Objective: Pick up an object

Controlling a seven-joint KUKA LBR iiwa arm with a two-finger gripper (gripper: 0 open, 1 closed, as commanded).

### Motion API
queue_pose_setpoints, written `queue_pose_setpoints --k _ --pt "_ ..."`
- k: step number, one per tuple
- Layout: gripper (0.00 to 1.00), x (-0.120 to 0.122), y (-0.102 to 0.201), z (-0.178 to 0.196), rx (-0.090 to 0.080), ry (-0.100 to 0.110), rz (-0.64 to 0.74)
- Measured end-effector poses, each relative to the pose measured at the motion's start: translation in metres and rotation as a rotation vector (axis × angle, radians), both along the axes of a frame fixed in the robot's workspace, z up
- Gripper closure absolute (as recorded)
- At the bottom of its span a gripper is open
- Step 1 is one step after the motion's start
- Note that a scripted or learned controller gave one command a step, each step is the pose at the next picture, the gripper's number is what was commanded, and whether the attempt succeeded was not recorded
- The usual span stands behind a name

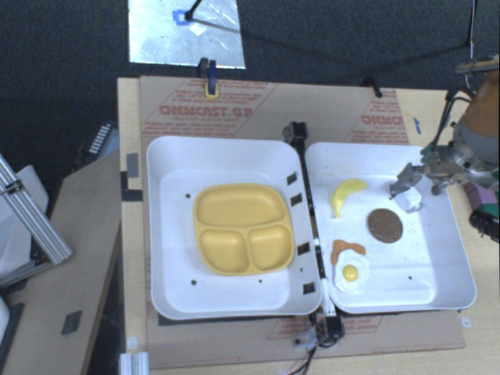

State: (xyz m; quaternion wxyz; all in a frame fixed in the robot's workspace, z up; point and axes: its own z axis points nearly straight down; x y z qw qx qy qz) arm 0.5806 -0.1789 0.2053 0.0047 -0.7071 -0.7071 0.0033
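Yellow plastic banana (346, 194) in the right white bin (445, 287), beside a brown round patty (385, 226).
Its long axis slants, lower-left to upper-right; gripper (409, 186) hovers nearby, grip state unclear.

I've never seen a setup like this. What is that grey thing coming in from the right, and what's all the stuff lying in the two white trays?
This is one photo, taken from a camera fixed above the bench. The grey thing is a robot arm; its gripper hangs over the right bin, near the back. That bin holds toy food: a banana, a brown patty, a bacon strip and a fried egg. The left bin holds a yellow divided plate. I cannot tell if the gripper holds anything.
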Motion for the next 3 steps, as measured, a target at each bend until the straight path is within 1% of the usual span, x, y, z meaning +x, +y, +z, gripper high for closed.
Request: queue_pose_setpoints --k 1,2,3 --pt "0.0 0.003 0.001 0.008 -0.003 -0.013 0.003" --pt "0.0 0.0 0.002 -0.034 -0.002 -0.011 0.002" --pt "0.0 -0.001 0.003 -0.094 -0.002 -0.012 0.002"
